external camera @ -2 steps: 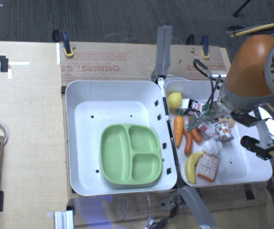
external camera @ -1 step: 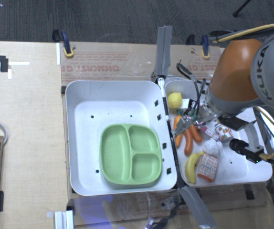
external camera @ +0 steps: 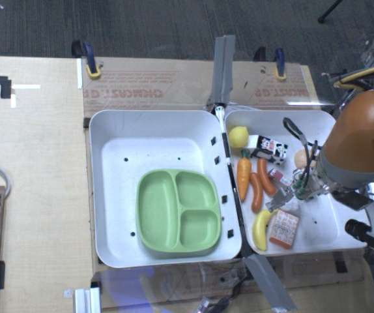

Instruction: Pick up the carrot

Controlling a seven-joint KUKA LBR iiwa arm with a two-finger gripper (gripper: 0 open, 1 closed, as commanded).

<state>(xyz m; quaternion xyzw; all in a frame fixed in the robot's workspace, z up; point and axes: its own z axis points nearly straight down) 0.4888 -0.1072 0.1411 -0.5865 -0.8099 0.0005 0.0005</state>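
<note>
Lying in the right bin (external camera: 324, 237), the carrot (external camera: 244, 176) touches its white floor.

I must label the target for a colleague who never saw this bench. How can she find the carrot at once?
Look in the right white bin, along its left wall. Below the yellow lemon lies the carrot, pointing toward the banana. It alone has a green top and a tapering body; the sausages beside it are redder and rounded.

Two white bins (external camera: 102, 175) sit side by side on a cardboard sheet (external camera: 141, 83) clamped to the wooden counter (external camera: 30, 149).
</note>
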